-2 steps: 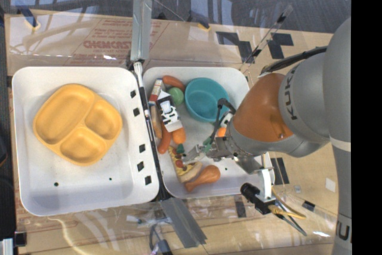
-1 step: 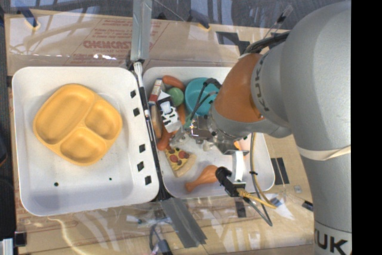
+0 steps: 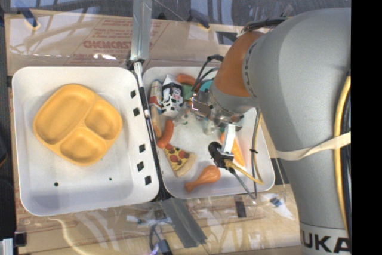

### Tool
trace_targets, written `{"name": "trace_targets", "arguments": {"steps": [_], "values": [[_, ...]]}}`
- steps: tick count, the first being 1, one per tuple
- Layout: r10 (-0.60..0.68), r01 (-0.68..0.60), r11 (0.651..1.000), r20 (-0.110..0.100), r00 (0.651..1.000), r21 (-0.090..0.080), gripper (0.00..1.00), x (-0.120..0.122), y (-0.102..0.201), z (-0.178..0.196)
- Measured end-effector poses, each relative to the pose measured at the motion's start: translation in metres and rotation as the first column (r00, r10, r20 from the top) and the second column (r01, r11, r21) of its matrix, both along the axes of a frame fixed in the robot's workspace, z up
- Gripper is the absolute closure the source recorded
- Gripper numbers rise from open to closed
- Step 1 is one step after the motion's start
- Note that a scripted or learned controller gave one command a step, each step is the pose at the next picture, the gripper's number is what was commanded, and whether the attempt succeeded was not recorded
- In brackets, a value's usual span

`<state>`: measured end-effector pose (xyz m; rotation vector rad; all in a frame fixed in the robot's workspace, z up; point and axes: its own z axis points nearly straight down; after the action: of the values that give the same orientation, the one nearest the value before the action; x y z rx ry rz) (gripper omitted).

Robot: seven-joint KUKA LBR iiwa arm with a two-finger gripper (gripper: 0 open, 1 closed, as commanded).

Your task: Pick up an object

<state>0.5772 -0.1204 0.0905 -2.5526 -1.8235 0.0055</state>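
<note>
Two white bins sit side by side on the bench. The left bin [image 3: 24,188] holds a yellow plate [image 3: 77,123] with three wells, lying flat, a little toward the far-left part of the bin floor. The right bin [image 3: 267,179] holds a scatter of toy food. A cow-print toy [image 3: 172,98] lies near the far-left corner. A sausage [image 3: 166,133] lies along the left wall, below the cow-print toy. A pizza slice [image 3: 178,159] is just below the sausage, with a drumstick [image 3: 203,177] beside it toward the near wall. An orange strip [image 3: 239,155] lies toward the bin's right side. The arm [image 3: 298,86] comes in from the right and covers the far-right part of this bin, its orange band [image 3: 236,68] over the far edge. The gripper [image 3: 210,119] is down inside the right bin near the middle, just right of the cow-print toy and above the pizza slice. It is blurred and partly hidden under the wrist, so I cannot tell whether it is open or closed, or whether it has hold of anything. All the toys named rest on the bin floor.
</note>
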Motion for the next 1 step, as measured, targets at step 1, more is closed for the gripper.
{"name": "trace_targets", "arguments": {"steps": [1], "values": [[0.007, -0.006, 1.000, -0.006, 1.000, 0.004, 1.00, -0.0010, 0.0019, 0.0084]]}}
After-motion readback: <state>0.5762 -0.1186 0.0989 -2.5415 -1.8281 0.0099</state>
